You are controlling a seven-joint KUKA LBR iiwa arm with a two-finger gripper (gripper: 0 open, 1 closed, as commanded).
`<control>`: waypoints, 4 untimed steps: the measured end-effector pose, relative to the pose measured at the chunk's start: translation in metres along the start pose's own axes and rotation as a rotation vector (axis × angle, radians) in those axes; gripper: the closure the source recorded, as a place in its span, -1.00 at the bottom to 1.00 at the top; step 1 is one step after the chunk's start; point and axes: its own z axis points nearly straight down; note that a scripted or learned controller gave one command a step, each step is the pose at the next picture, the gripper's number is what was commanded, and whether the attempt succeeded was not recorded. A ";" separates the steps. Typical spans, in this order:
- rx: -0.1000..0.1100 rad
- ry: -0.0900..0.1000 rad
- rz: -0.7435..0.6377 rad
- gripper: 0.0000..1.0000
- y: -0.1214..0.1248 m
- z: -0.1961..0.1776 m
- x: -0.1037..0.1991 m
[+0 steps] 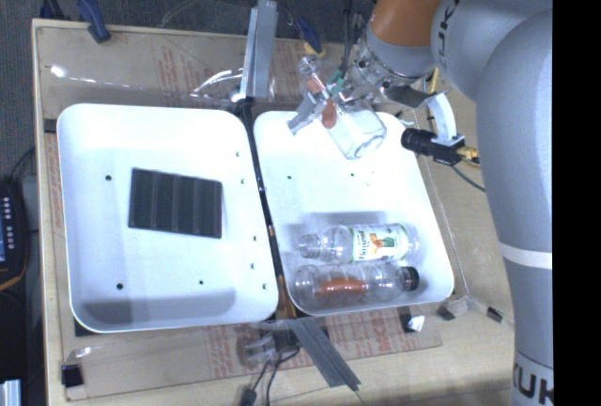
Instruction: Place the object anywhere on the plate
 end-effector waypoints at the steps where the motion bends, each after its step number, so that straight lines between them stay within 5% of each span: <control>1: 0.004 0.002 0.072 -1.00 -0.019 -0.014 0.014; 2: 0.002 0.001 0.102 -1.00 0.024 -0.063 0.094; 3: 0.005 0.001 -0.254 -1.00 0.020 -0.048 0.148; 4: 0.001 -0.001 -0.472 -1.00 0.037 -0.073 0.190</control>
